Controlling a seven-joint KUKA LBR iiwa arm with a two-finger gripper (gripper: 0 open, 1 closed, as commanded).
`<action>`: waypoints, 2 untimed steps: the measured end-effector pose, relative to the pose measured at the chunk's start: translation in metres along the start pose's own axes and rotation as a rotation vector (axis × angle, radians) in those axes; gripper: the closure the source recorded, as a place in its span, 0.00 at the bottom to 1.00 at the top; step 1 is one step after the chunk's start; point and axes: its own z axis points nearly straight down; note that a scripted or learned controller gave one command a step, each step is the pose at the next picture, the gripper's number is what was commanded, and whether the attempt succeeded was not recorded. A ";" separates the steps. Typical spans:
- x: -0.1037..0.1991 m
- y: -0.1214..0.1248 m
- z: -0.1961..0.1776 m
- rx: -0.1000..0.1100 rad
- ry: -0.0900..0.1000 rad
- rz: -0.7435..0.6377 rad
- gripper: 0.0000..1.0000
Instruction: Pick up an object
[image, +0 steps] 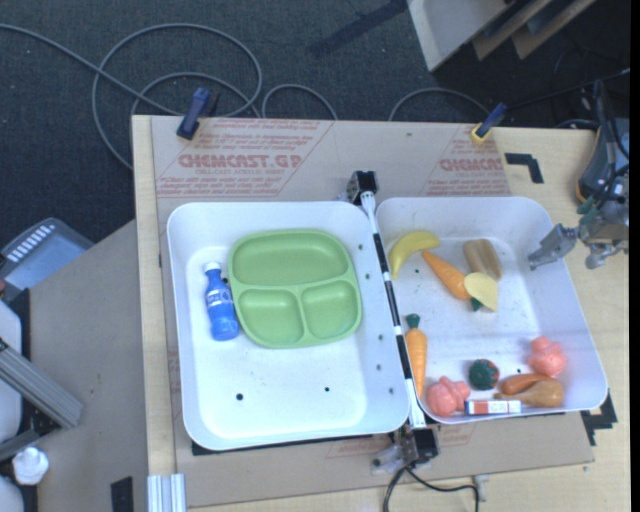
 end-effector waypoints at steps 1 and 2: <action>0.050 0.049 0.147 -0.002 0.000 -0.001 0.00; 0.004 0.104 0.146 0.006 0.013 -0.004 0.00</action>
